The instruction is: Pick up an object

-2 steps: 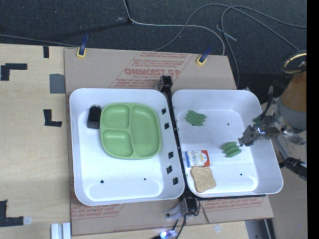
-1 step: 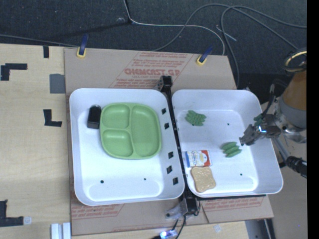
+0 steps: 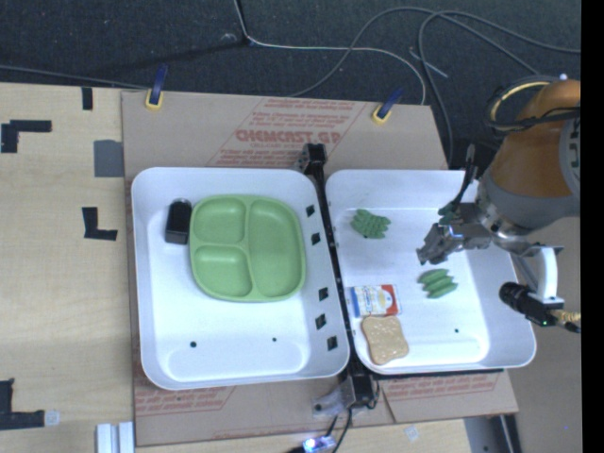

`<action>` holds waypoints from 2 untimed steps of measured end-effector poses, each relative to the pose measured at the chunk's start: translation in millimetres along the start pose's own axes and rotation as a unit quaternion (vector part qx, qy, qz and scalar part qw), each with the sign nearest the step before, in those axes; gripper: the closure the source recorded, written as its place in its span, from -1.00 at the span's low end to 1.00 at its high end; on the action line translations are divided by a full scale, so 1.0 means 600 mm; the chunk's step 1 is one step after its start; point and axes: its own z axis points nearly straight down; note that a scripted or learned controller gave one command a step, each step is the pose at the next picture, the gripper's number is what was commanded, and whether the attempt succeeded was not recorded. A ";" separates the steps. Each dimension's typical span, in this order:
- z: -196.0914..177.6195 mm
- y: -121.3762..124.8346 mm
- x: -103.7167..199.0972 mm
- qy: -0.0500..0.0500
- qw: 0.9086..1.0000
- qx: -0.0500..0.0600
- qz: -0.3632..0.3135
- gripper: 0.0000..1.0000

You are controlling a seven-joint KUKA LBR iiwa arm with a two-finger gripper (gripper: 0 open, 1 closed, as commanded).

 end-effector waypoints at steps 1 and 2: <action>-0.020 0.020 0.082 0.000 1.000 0.000 0.000 1.00; -0.031 0.052 0.161 0.000 1.000 0.000 0.000 1.00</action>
